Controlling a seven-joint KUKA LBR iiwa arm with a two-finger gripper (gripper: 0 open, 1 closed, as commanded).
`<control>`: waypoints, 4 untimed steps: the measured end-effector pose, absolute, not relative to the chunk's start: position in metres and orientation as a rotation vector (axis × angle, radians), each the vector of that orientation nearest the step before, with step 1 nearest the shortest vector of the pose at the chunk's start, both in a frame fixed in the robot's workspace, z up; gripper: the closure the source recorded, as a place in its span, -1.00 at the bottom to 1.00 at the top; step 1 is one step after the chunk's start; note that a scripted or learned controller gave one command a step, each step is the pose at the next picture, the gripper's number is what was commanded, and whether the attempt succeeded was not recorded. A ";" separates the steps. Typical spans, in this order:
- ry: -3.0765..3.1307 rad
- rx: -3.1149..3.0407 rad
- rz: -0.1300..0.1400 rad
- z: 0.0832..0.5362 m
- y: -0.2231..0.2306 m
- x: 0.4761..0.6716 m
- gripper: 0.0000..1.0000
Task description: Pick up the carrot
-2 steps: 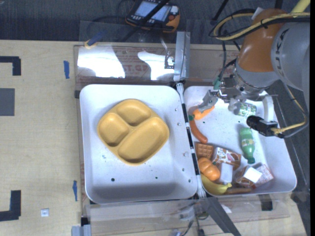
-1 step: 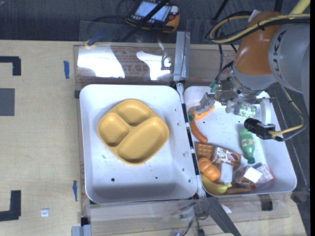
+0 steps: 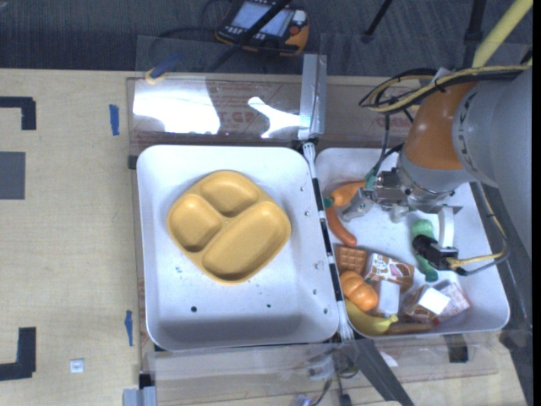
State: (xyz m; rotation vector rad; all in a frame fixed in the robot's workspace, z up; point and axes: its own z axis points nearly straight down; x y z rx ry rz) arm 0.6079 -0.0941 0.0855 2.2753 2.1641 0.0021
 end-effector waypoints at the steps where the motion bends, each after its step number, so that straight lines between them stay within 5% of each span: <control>1: 1.848 2.557 -0.020 0.084 -0.103 0.648 -1.00; 4: 2.339 2.097 -0.004 0.098 -0.109 0.666 -1.00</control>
